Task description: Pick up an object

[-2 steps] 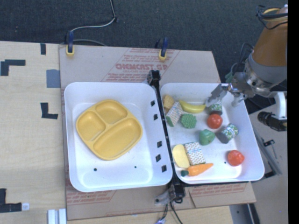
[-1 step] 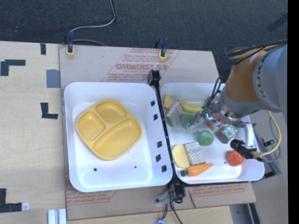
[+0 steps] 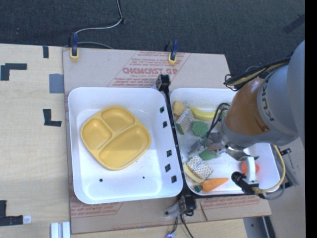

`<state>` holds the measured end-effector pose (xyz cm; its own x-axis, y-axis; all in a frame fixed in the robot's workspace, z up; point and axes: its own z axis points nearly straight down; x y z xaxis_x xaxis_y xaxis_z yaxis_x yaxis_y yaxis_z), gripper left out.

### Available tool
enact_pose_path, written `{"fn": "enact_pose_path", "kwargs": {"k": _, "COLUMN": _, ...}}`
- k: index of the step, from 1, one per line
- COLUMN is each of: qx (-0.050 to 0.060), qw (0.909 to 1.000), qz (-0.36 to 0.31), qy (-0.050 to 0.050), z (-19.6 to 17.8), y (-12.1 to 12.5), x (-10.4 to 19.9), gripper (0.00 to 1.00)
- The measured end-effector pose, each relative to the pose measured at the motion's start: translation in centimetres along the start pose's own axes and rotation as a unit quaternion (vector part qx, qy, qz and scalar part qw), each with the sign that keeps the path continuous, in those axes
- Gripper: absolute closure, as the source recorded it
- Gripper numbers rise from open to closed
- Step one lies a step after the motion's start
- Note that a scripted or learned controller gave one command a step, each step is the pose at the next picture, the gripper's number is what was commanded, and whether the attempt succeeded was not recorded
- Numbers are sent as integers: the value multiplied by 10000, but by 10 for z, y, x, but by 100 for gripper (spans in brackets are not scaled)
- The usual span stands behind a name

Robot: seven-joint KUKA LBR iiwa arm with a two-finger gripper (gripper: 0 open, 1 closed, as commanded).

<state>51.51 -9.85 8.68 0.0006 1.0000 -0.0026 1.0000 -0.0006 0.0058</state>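
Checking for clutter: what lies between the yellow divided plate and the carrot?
In the camera view, bare white bin floor, the black divider between bins, then a checkered block sit between the yellow plate and carrot.

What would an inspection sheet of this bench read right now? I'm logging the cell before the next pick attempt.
Surface: brown board bearing two white bins, left bin and right bin, side by side.
Job's things: in the right bin, a carrot, a banana, a green round piece, a checkered block and an orange-red piece.
Clutter: yellow divided plate lying flat in the left bin.
Grippers: gripper low over the right bin's middle; finger state cannot be told.
Cables: a white cable on the dark floor; black cables along the arm.
Surroundings: two yellow clamps on the board's far edge; black tape marks on the wood.
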Motion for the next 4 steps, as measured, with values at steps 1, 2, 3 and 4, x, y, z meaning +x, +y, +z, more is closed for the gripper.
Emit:
{"fn": "enact_pose_path", "kwargs": {"k": 1, "qx": -6, "qw": 10000, "qz": -5, "qy": 14, "z": -10, "y": 1, "x": 1, "gripper": 100}}
{"fn": "enact_pose_path", "kwargs": {"k": 2, "qx": 25, "qw": 10000, "qz": -10, "qy": 8, "z": -59, "y": 95, "x": 1, "gripper": 100}}
{"fn": "enact_pose_path", "kwargs": {"k": 3, "qx": 27, "qw": 10000, "qz": -16, "qy": 16, "z": -132, "y": 63, "x": 53, "gripper": 100}}
{"fn": "enact_pose_path", "kwargs": {"k": 4, "qx": 36, "qw": 10000, "qz": -14, "qy": 18, "z": -133, "y": 60, "x": 100, "gripper": 100}}
